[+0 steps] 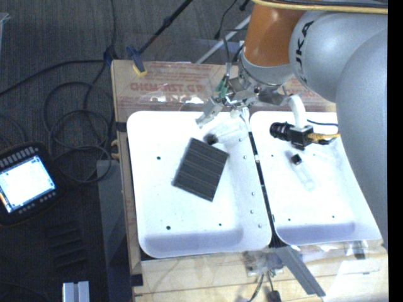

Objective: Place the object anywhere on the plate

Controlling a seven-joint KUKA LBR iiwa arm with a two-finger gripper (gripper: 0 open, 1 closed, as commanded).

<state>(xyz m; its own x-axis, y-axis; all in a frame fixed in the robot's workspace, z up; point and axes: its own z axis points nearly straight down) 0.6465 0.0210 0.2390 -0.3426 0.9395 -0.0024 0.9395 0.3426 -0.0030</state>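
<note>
Looking down from the camera view: grey arm enters from the right, orange band above the wrist, over the far edge of the bench.

Two shallow white bins side by side, inner rims touching or nearly so. Left bin holds a dark ribbed plate, rectangular, lying flat and turned at a slant to the bin walls, a little right of the bin's middle.

Gripper hangs over the far right part of the left bin, close to the shared rim. Clenched or released: cannot tell, the tip is a tangle of grey and white parts against the white floor.

Small black object sits on the bin floor just beyond the plate's far corner, right beneath the gripper. It is beside the plate, not on it; whether it touches the plate's edge is unclear. Nothing in this view shows it being gripped.

Right bin: a small dark piece on the floor in the far left part, and just nearer, a clear piece, faint against the white. The two lie close together, well apart from the plate.

Off the bench to the left, on dark floor: a handheld unit with a lit screen and loops of black cable.
</note>
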